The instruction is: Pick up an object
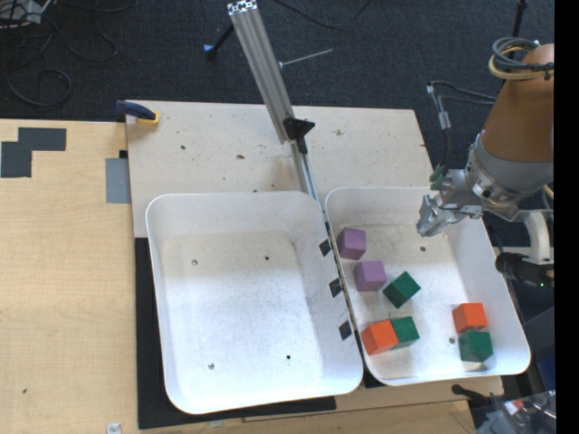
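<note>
The gripper (431, 221) is seen above the right bin (507, 333), apparently carrying nothing; finger state cannot be told. Purple cubes (352, 241), green cubes (402, 288) and orange cubes (469, 316) are noted inside.

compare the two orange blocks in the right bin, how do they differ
The left orange block touches a green block at its side; the right orange block has a green block just below it. The left one sits near the bin's inner wall, the right one near its outer rim. Both are orange cubes of similar size.
</note>
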### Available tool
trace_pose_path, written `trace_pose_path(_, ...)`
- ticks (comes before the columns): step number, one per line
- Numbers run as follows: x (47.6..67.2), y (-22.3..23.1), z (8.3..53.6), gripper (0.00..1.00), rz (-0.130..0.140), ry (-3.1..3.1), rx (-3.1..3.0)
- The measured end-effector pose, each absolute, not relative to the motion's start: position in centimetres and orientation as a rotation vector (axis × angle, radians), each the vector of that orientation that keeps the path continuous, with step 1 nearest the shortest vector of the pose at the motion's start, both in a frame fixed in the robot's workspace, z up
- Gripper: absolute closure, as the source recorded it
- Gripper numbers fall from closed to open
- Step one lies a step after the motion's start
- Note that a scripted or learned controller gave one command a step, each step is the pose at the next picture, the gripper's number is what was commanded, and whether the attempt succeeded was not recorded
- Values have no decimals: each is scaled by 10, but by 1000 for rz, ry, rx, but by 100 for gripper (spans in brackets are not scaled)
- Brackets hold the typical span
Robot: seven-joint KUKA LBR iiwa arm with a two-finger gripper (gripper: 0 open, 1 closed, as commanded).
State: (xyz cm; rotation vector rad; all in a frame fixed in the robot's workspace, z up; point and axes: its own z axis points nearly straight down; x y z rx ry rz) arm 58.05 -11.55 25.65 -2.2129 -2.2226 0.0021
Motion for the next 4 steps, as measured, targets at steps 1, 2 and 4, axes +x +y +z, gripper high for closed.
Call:
trace_pose_path(1, 582, -62, 251, 100, 2, -2223, -2213)
trace_pose_path(2, 574, -17, 239, 100, 3, -2222, -2213)
trace_pose_path(4, 546, 83, 225, 100, 6, -2222, -2212)
